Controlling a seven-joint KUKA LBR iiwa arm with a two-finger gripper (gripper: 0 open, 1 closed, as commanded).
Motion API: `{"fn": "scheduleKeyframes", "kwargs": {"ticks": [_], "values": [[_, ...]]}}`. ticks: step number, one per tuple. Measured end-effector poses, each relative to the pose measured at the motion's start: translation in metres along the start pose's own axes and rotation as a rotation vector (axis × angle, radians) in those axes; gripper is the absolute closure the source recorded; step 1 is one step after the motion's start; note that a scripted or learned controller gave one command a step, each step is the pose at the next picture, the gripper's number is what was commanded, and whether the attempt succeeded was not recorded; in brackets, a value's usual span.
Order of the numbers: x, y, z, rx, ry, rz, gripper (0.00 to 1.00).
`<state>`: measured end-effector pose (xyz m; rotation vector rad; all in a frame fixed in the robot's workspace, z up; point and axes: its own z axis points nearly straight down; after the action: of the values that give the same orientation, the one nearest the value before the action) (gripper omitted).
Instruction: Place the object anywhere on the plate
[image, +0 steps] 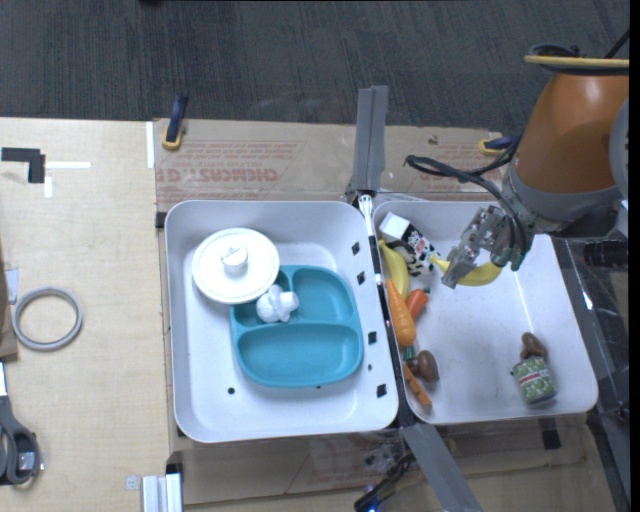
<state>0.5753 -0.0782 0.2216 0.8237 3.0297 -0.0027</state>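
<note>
From my console, the claw hovers over the right bin on the wooden bench, its grip impossible to judge.

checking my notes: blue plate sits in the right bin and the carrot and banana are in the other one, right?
Not quite. The camera view shows the blue plate in the left bin, beside a white lid. The carrot and banana lie in the right bin.
</note>
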Motion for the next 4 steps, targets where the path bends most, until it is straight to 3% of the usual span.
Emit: {"fn": "scheduleKeyframes", "kwargs": {"ticks": [1,2,4], "values": [[0.0304,0.0479,0.0081,-0.001,0.002,0.090,1.00],[0.0302,0.0478,0.0079,-0.001,0.002,0.089,0.00],[0.0302,0.0478,0.0079,-0.001,0.002,0.089,0.00]]}}
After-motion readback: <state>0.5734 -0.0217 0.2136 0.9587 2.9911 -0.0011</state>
